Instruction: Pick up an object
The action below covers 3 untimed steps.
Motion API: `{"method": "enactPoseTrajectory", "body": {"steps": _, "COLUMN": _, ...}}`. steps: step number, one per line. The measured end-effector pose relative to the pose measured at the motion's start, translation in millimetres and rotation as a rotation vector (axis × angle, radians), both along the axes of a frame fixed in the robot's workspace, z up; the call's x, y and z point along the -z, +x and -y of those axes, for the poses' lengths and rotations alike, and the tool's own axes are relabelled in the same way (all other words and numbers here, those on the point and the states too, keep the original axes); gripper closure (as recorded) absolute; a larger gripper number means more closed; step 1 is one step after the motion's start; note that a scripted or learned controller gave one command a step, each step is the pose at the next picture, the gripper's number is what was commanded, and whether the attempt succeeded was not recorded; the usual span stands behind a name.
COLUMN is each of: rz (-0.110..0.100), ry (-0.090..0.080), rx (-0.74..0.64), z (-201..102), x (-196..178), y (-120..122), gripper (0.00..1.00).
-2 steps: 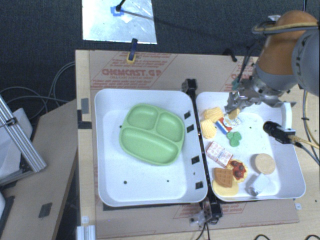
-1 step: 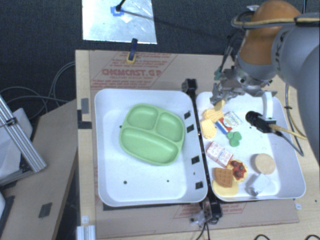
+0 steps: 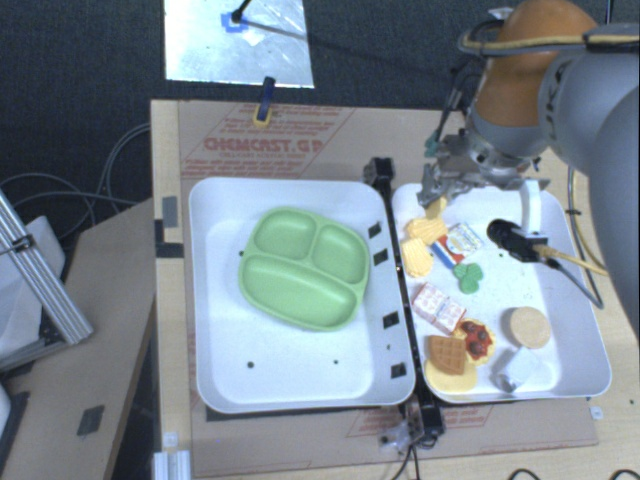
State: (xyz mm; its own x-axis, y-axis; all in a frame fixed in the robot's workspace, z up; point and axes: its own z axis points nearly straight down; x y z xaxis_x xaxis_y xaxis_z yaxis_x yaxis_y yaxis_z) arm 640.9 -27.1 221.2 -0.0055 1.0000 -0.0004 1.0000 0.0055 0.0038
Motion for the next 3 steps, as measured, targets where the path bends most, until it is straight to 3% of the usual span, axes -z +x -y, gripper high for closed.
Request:
{"method": "enactPoseTrajectory", "body": {"steps": 1, "rz": 0.0, "ry": 0.0, "rx": 0.004, "z": 11, "x": -14, "y": 3, "gripper": 1.0}}
{"method": "enactPoseTrajectory", "body": {"steps": 2, "rz": -0.003, "ry": 0.0, "rx": 0.004, "z": 9, "x": 7, "y": 2, "gripper": 1.0}}
{"method": "enactPoseTrajectory", "body": {"steps": 3, "rz": -0.002, "ry": 0.0, "rx": 0.005, "z": 10, "x": 2, "y": -5, "gripper": 1.0}}
